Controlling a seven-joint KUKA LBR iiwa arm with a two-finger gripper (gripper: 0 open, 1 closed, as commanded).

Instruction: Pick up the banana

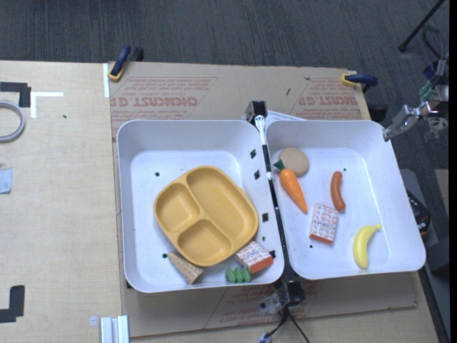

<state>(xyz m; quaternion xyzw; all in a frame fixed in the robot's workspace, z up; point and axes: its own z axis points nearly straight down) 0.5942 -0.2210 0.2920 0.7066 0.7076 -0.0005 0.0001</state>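
Cam view, single frame.

- End effector (408, 116): small metallic part at far right of view, just outside the upper-right corner of the right bin (400, 184), above the tabletop (57, 213) edge. Too small and blurred; cannot tell if spread or pressed together. Nothing seen in it.
- Banana (365, 246): lying in the right bin, well apart from the end effector, down-view and a bit left of it, close to the bin's near right corner. Yellow, curved, roughly upright in the view. Untouched.
- Other items in the right bin, all left and down-view of the end effector: red sausage (337, 191); small carton (323, 224) just below the sausage; carrot (293, 189) w/ green top; round tan item (293, 161) touching the carrot top.
- Left bin (132, 191), farthest from the end effector: yellow divided plate (206, 215), tan wedge (186, 268), green item (238, 274), orange-white box (255, 257) along the near edge.
- Both bins sit on a cardboard sheet (171, 95), blue clamps (120, 61) at its far corners.
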